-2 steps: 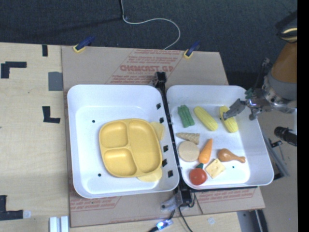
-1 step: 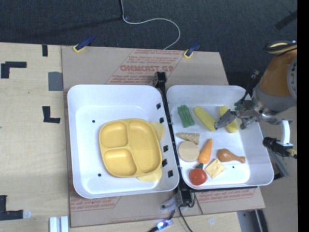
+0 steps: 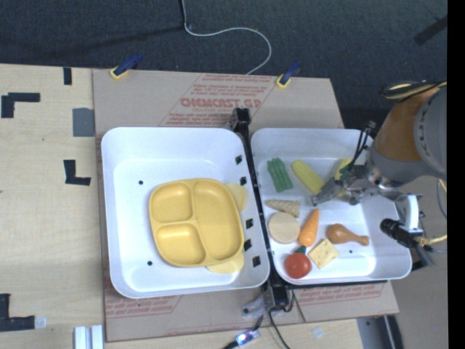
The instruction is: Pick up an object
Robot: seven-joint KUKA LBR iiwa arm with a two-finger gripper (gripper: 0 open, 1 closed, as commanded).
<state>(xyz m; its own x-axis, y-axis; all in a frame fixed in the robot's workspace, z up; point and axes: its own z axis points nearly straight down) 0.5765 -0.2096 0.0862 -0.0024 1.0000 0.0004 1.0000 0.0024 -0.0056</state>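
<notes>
The right bin (image 3: pixel 363 140) holds several toy foods. A green pickle (image 3: pixel 279 174) and a yellow corn cob (image 3: pixel 306 175) lie near its far left, with a pale wedge (image 3: pixel 285 207) and a cream disc (image 3: pixel 283 228) below them. An orange carrot (image 3: pixel 309 227), a brown drumstick (image 3: pixel 344 234), a cheese cube (image 3: pixel 323 254) and a red tomato (image 3: pixel 297 265) sit toward the front. My gripper (image 3: pixel 325 193) is low in this bin, pointing left, its tip just right of the corn cob and above the carrot's top. A small yellow-green piece (image 3: pixel 343 169) shows just behind the gripper.
The left bin (image 3: pixel 123 151) carries a yellow compartment plate (image 3: pixel 195 220) over a yellow sheet. A black divider clip (image 3: pixel 240 118) sits where the bins meet. The arm's orange band (image 3: pixel 399 126) hangs over the right bin's far right corner. Cardboard lies under both bins.
</notes>
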